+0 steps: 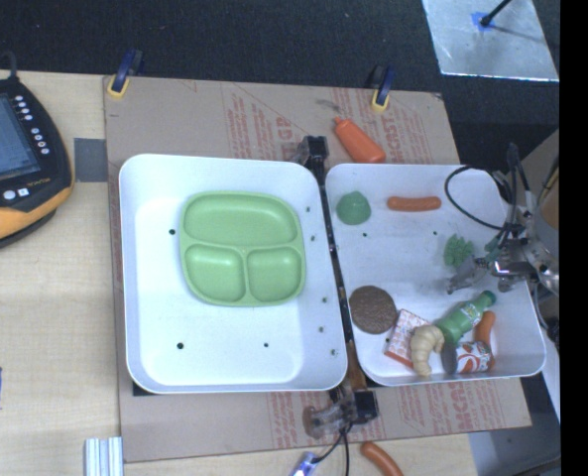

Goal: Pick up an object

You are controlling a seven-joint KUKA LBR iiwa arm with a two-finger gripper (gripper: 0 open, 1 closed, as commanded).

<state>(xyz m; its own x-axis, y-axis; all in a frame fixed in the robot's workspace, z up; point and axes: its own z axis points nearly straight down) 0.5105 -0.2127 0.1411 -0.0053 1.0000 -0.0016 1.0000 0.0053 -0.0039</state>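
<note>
Gripper point(472, 278) hovers at the frame's right edge; its opening cannot be judged. Green bottle point(465, 318) lies just below it, long axis slanting up-right.

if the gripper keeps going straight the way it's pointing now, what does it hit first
Probably the green broccoli piece, just ahead of the gripper as it points left across the right bin. Depth is unclear, so it might pass above it.

red cardboard point(274, 127) print, unreadable

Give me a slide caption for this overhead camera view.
Pincer hovers in the right bin near toy broccoli; green divided plate fills the left bin.
</note>
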